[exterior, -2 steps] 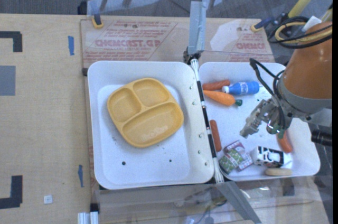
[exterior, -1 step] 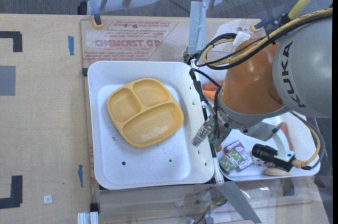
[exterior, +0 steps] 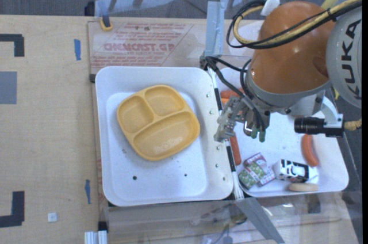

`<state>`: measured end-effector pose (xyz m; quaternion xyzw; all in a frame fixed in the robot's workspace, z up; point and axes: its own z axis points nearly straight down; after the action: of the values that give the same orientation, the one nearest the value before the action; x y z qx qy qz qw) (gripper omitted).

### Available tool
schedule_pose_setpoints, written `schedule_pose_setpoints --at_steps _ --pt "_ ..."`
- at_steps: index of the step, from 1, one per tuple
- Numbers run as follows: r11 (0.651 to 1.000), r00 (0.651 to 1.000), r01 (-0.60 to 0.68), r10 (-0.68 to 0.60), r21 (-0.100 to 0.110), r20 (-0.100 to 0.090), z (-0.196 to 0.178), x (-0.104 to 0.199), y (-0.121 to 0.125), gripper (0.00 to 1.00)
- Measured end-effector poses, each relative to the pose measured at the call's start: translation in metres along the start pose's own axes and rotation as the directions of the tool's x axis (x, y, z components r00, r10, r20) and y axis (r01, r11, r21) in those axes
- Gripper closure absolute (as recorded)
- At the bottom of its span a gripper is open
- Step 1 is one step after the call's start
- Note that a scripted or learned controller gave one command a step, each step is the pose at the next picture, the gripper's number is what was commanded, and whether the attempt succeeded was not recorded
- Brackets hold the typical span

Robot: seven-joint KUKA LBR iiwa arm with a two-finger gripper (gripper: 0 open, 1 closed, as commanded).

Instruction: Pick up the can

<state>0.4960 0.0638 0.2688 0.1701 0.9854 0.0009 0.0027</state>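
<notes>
The fingers (exterior: 223, 129) hang spread apart with nothing between them, the pale metal one on the view's left and the darker, green-tipped one on its right. They sit over the left part of the right bin (exterior: 336, 179), just beside the ridge where the two bins meet. Above and to the right of them bulks the arm's orange band (exterior: 287, 47), with yellow and black cables (exterior: 247, 21) looping over it.

The can (exterior: 293, 169), a small black-and-white thing, lies on the floor of the right bin, below and to the right of the fingers and well apart from them. It is untouched. Whether it lies on its side or stands is hard to tell.

Just below the fingers lies a red-orange sausage (exterior: 234, 149), close along the bin's left wall. Below and slightly right of them, between the fingers and the can, is a crumpled snack packet (exterior: 256, 170) in green and pink. A second sausage (exterior: 310, 151) lies to the right of the fingers, just above the can, and a pale beige stick (exterior: 303, 186) lies just under the can, near the bin's front rim.

To the left of the fingers, across the ridge, the left bin (exterior: 115, 179) holds a yellow divided plate (exterior: 158, 122) with three compartments, resting flat. Beyond that bin, farther left, is the bare wooden table (exterior: 46, 122).
</notes>
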Motion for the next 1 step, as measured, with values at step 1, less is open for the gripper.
schedule_pose_setpoints --at_steps 1 --pt "0.962 0.962 0.275 -0.275 0.000 0.003 -0.0333 -0.0491 -0.0309 1.00"
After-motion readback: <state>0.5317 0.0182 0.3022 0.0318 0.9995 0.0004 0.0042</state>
